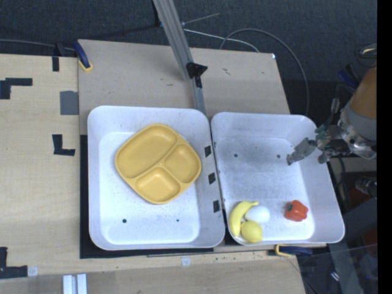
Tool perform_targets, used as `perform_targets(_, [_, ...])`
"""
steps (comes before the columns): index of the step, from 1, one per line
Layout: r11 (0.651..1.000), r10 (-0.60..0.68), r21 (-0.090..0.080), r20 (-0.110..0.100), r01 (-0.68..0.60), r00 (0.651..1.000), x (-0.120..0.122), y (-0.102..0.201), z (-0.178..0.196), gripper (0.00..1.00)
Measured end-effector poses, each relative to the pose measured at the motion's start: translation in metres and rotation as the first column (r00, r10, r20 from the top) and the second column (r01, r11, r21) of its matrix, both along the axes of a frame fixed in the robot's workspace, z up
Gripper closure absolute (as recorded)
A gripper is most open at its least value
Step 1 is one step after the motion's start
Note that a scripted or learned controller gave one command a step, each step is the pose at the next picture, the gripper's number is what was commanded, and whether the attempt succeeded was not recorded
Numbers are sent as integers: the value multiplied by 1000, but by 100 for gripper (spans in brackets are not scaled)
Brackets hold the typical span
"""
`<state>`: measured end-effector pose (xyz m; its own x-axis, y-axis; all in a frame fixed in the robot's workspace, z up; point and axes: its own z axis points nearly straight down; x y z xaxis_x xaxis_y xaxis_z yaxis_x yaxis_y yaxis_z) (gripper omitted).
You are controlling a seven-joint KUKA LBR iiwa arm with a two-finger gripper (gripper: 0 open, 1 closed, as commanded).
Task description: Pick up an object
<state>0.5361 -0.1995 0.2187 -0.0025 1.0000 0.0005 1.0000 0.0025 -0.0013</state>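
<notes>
- Gripper [304, 150] hung over the right edge of the right bin [269, 122], in the right middle of the frame.
- Could not tell if it was spread or pressed together, too small and blurry.
- Held nothing that could be seen.
- Came off the grey arm [358, 124] reaching in from the right side of the frame.
- Sat below the gripper, near the bottom of the right bin: a little red pepper [296, 211], all by itself.
- Lay further to the lower left of the gripper, in the bin's bottom left corner: a yellow banana [240, 212], a white egg [259, 214] and a yellow lemon [251, 231], all bunched up and touching.
- Curved up and to the right, that banana, with its long side running from lower left to upper right.
- Rested in the left bin [104, 225], well away to the left: a yellow plate [158, 163] with three parts.
- Looked like the pepper was the nearest thing to grab, almost straight down the frame from the gripper.
- Seemed the easy pick too, since nothing touched it.
- Would likely need a move down the frame and then a drop into the bin.
- Might be harder with the banana bunch, packed tight against the bin's wall.
</notes>
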Motion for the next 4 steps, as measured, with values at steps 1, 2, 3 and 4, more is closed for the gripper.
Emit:
perform_targets(1, [1000, 0, 0, 0, 0, 1000, 0, 0, 0, 0])
perform_targets(2, [1000, -1, 1, -6, 1, 1000, -1, 8, -62, 0])
perform_targets(3, [1000, -2, 0, -6, 2, 1000, -1, 0, -121, 0])
perform_targets(4, [1000, 0, -2, 0, 0, 1000, -1, 0, -129, 0])
